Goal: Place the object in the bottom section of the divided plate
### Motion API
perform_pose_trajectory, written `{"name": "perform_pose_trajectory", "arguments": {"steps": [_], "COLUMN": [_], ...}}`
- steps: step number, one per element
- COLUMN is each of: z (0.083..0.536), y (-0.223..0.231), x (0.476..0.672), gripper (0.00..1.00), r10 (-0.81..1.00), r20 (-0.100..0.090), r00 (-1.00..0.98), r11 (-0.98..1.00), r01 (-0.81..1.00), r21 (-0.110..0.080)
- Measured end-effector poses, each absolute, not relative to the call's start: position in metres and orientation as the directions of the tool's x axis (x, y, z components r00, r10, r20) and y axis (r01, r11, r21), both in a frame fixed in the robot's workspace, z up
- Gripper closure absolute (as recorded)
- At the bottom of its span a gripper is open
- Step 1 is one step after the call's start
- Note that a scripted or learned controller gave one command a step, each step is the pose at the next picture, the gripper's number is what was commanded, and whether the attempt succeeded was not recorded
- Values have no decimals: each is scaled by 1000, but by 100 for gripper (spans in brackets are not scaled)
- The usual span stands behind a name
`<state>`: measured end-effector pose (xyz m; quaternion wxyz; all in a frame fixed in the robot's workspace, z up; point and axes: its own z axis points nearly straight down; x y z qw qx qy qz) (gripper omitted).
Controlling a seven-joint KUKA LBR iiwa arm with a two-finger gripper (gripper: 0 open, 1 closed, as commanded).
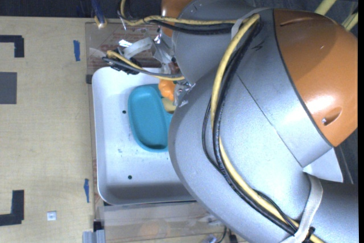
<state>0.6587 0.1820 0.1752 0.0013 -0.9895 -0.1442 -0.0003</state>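
The arm [267, 116] takes up most of the camera view, its grey casing and orange bands lying across the right and centre, with yellow and black cables [224, 94] looped along it. It covers much of the white bin [111, 122] underneath, and that is the first hazard: with so much hidden, any program judging position from this view has little to go on.

Inside the bin, a turquoise piece of plastic [149, 116], oblong with rounded ends, lies near the arm's edge. It may be one part of the divided plate, but no dividers can be made out, so which section counts as the bottom one cannot be read here. A drop aimed by guesswork could land in the wrong compartment or on the bin floor.

Just beside the turquoise piece's upper right end sits a small orange and yellow object [166, 92] (probably the thing to be placed), half tucked under the wrist. Whether it rests on the plate, on the bin, or is gripped cannot be told.

The gripper [181, 90] appears to be right there, but its opening and any hold are hidden; I cannot tell either. If the grip is partial or missing, lifting away would leave the object where it is or knock it off. The dangling cables could also snag the bin's rim.
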Motion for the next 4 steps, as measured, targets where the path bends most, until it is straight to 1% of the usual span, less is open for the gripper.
{"name": "perform_pose_trajectory", "arguments": {"steps": [1, 2, 3, 4], "z": [191, 191, 201, 201], "y": [218, 216, 216, 216], "x": [660, 660, 661, 661], "gripper": [100, 0, 100, 0], "r10": [214, 211, 209, 209], "r20": [3, 2, 5, 4], "r00": [977, 978, 978, 978], "r11": [-977, -978, -978, -978], "r01": [214, 211, 209, 209], "r21": [-2, 0, -1, -1]}}
